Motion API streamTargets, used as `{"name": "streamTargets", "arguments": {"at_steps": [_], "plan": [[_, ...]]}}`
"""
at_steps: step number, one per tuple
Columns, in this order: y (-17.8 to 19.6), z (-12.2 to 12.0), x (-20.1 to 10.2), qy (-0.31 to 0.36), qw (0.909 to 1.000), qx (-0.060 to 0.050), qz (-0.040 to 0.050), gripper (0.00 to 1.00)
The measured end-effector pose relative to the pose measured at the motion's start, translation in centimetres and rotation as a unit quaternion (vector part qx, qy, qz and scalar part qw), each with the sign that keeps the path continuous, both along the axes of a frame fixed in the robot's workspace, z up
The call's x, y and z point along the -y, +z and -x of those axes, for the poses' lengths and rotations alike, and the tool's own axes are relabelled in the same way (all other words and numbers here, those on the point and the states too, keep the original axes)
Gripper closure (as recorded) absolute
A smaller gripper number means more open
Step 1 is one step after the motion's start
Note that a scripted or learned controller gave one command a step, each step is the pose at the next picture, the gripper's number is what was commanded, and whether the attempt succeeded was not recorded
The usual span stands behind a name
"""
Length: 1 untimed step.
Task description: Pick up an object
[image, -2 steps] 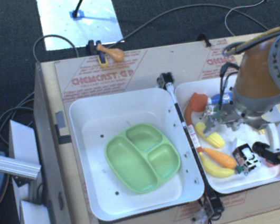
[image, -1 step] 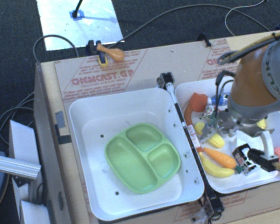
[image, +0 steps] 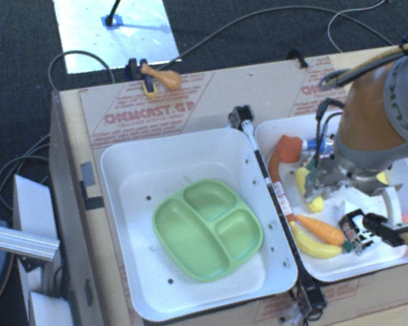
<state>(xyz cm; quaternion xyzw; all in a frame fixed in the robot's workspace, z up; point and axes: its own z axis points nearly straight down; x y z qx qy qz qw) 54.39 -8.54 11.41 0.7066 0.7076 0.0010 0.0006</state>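
Counter (image: 177, 97): sheet (image: 151, 113) printed "CHEMCAST GP" in red. Left bin (image: 122, 165): green divided plate (image: 208, 228). Right bin (image: 290, 121): arm (image: 391, 114) above it, pincer (image: 319, 183) low beside a yellow piece (image: 303, 177); grip state cannot be told. Banana (image: 316, 245) and carrot (image: 321, 230) touch at the lower left; orange-red piece (image: 286, 150) upper left.

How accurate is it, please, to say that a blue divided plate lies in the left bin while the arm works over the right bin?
No: the camera view shows the divided plate is green, not blue. It lies in the left bin while the arm works over the right bin.
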Motion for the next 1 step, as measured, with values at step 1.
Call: {"name": "streamTargets", "arguments": {"at_steps": [1], "plan": [[7.1, -3.59, -6.57, 0.001, 1.0, 0.001, -0.0003, 1.0]]}}
